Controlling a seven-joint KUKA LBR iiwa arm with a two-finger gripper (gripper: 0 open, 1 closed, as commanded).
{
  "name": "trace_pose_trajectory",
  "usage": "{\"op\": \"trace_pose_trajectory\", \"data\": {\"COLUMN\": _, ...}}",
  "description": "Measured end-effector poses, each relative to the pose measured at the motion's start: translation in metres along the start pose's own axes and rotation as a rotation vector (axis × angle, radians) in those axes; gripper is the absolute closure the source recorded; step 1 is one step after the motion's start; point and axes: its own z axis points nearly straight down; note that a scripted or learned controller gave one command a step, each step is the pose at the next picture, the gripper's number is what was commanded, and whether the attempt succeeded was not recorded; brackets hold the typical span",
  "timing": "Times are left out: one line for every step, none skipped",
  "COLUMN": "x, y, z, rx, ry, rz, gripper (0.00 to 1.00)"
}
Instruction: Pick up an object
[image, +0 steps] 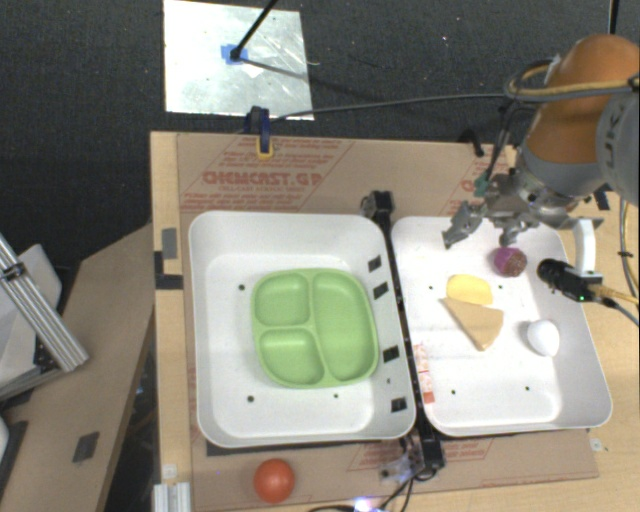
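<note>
The arm (580, 110) comes in from the upper right of the frame, grey body with the orange band (590, 60) bulging at the top right corner. The wrist angles down and to the left. The gripper (487, 225) hangs just right of centre in the upper half, its two fingers (460, 230) spread apart and pointing down, nothing between them.

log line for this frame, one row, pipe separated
gripper above right bin far edge, nothing between fingers | purple ball beside it | yellow piece, wedge, white egg untouched | green tray in left bin
</note>
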Motion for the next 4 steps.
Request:
{"op": "trace_pose_trajectory", "data": {"x": 0.000, "y": 0.002, "z": -0.008, "rx": -0.013, "ry": -0.001, "rz": -0.002, "gripper": 0.00}}
{"op": "trace_pose_trajectory", "data": {"x": 0.001, "y": 0.012, "z": 0.039, "rx": -0.011, "ry": -0.001, "rz": -0.002, "gripper": 0.00}}
{"op": "trace_pose_trajectory", "data": {"x": 0.002, "y": 0.014, "z": 0.081, "rx": -0.011, "ry": -0.001, "rz": 0.000, "gripper": 0.00}}
{"op": "trace_pose_trajectory", "data": {"x": 0.001, "y": 0.012, "z": 0.123, "rx": -0.010, "ry": -0.001, "rz": 0.001, "gripper": 0.00}}
